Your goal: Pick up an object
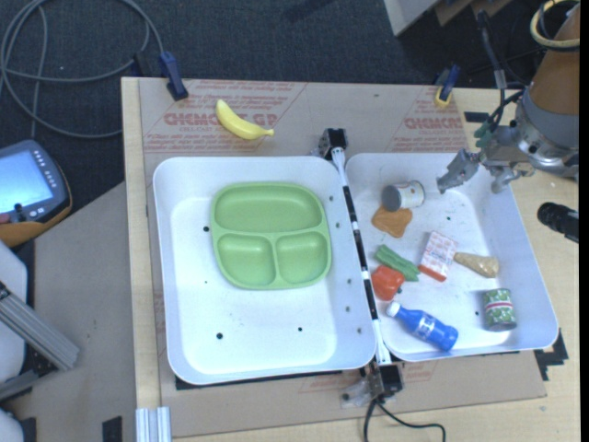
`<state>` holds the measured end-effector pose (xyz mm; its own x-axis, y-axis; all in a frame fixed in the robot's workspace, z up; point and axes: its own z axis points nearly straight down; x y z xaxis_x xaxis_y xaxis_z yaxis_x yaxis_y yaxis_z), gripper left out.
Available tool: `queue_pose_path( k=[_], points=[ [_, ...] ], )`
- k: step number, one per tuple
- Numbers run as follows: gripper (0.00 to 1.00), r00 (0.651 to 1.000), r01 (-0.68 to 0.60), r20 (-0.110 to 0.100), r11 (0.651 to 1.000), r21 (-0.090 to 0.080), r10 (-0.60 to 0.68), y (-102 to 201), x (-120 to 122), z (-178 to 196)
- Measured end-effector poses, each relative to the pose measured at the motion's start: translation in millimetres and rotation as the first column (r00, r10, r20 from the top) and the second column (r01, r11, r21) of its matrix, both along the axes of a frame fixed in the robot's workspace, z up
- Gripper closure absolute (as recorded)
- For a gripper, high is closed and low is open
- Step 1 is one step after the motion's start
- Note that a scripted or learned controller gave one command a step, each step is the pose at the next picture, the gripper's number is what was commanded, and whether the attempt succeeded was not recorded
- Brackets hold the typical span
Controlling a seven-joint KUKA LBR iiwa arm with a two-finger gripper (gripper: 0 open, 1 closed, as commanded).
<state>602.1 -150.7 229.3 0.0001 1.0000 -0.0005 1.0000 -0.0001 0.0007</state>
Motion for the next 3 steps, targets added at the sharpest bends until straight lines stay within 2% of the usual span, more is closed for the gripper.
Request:
queue_pose_path(
  k=[1, 2, 3],
  points=[
    [0.00, 1.000, -0.001, -0.003, 1.000, 0.002, 0.001, 37.1, 49.9, -103.6],
    [0.00, 1.000, 0.000, -0.003, 1.000, 0.001, 0.000, 59.4, 15.0, -145.1],
    [0.00, 1.000, 0.000, 0.001, 1.000, -0.001, 0.000, 40.9, 32.6, -144.2]
  ],
)
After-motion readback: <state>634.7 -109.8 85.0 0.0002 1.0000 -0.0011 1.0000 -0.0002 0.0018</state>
